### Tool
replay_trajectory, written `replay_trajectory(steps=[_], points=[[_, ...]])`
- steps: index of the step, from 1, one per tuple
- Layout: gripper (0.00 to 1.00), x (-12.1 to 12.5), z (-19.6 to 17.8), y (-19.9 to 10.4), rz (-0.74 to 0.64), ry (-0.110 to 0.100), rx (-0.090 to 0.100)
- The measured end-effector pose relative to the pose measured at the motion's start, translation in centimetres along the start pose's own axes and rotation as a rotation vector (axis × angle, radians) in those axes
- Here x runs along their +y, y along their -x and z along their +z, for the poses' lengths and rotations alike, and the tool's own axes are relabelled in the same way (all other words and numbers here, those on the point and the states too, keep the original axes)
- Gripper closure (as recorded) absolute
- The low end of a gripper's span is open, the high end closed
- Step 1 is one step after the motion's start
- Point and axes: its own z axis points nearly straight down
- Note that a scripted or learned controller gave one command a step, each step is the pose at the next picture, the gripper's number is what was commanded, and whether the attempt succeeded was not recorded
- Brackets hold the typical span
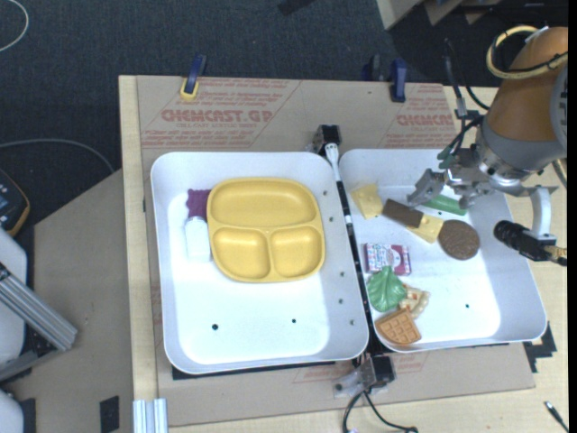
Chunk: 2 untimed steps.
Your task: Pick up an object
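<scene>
Table (pixel 270 106): brown board surface with red printed lettering, carrying two shallow white bins side by side.

Left bin (pixel 180 332): holds a yellow three-compartment tray (pixel 266 228), lying flat in the upper half. A dark purple item (pixel 197 201) shows at the tray's upper left edge, partly under it. A small white item (pixel 196 238) lies just beside the tray's left edge, below the purple one.

Right bin (pixel 505 318): holds the loose objects.
- Pale yellow wedge-shaped piece (pixel 366 200), near the bin's upper left.
- Dark brown bar (pixel 402 213), just right of the wedge, lying at a slant.
- Tan piece (pixel 428 229), touching the bar's lower right end.
- Round brown disc (pixel 460 240), touching the tan piece on its right.
- Green flat item (pixel 444 204), beneath the tool, partly hidden.
- Pink-and-white packet (pixel 387 258), by the bin's left wall.
- Green leaf-shaped item (pixel 386 288), just below the packet.
- Orange waffle-patterned piece (pixel 399 329), at the bin's lower edge, touching small tan pieces (pixel 413 299) above it.

Arm (pixel 527 97): grey with orange band, reaching in from the right over the right bin's upper part.

Tool (pixel 444 188): low over the green flat item and the bar's end; whether its fingers are apart or together cannot be told. Nothing is seen held.
</scene>
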Motion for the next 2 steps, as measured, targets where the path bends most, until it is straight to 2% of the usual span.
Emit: replay_trajectory(steps=[1,2], points=[[0.00,0.2,6.2,0.5,0.000,-0.002,0.000],[0.00,0.5,8.4,0.7,0.000,0.014,-0.008]])
